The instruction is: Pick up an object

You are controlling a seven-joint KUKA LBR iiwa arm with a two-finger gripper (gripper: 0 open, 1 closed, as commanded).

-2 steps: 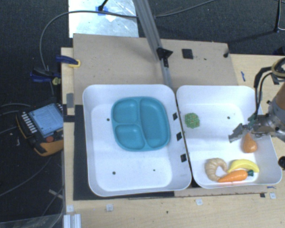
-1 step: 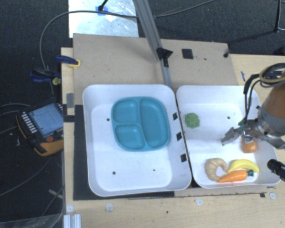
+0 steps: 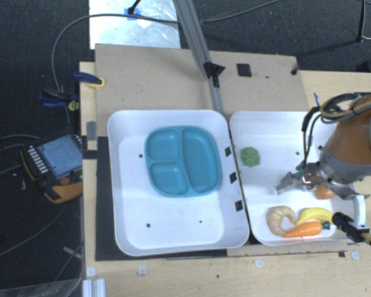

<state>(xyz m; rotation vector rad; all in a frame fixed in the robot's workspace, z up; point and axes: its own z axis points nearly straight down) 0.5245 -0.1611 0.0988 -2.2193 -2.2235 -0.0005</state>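
Two white bins sit side by side on a tan board, itself laid on dark carpet. The left bin [image 3: 173, 228] holds a blue divided plate [image 3: 183, 161]. The right bin [image 3: 266, 125] holds a green broccoli [image 3: 250, 157] near its left wall, and along its near edge a pale croissant [image 3: 280, 219], a banana [image 3: 315, 214] and a carrot [image 3: 304, 229] crowded together, the carrot touching both. A small orange item [image 3: 324, 193] lies just under the arm [image 3: 352, 147]. The gripper [image 3: 300, 181] hangs low over the right bin, above the banana cluster; how wide it stands cannot be made out. Cables loop over the carpet at left, beside a blue-screened device [image 3: 57, 155] and clamps [image 3: 86, 79]. A grey pole [image 3: 195, 36] slants up from the board's back.
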